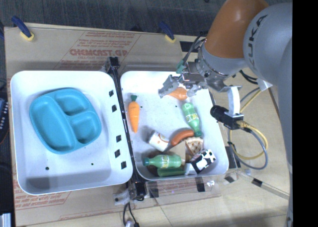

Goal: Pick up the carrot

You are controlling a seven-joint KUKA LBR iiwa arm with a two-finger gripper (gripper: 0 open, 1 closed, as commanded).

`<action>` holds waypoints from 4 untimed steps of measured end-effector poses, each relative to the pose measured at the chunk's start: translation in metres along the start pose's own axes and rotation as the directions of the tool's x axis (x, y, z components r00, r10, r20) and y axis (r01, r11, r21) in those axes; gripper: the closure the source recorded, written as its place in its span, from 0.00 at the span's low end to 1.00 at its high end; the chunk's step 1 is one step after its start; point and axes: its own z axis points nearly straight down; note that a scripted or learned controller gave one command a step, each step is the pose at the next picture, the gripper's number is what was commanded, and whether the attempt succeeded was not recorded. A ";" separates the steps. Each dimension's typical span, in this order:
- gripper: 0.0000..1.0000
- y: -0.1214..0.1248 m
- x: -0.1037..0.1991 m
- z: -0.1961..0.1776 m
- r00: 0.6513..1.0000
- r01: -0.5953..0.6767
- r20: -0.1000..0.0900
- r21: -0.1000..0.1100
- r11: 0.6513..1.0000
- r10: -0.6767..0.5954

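- the gripper [174, 86] hangs over the far part of the right bin [218, 121]. its metal tips sit right above a small orange piece [178, 93]. i cannot tell whether that piece is between the tips or just lying under them, and i cannot tell how the gripper is set.
- just near of the gripper lies a green bottle [191, 114], pointing near and slightly right. beyond it, nearer the camera, are a sausage [182, 134], a pizza slice [194, 146], a white cup [158, 141], a second green bottle [164, 161] lying on its side, and a black-and-white cow toy [203, 161].
- the carrot [133, 113] lies on the bin floor at the left side of the right bin, close to the wall between the bins. its green top points far and its tip points near. it is well apart from the gripper and touches nothing else.
- it looks like a small plastic toy: probably light, stiff and smooth, so it may slip or roll if pinched near the narrow tip.
- the best hold is likely across the thick upper body, just below the green top, with the grip turned across its length.
- the near wall leaves little room on the left, so the gripper should come straight down.
- the left bin [20, 136] holds a blue tray [64, 119].
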 end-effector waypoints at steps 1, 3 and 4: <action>0.00 0.079 -0.013 0.160 0.999 0.037 0.002 0.015 0.999 -0.037; 0.00 0.030 0.000 0.178 0.969 -0.247 0.001 0.006 0.969 0.247; 1.00 0.030 0.001 0.168 0.971 -0.239 0.001 0.012 0.971 0.239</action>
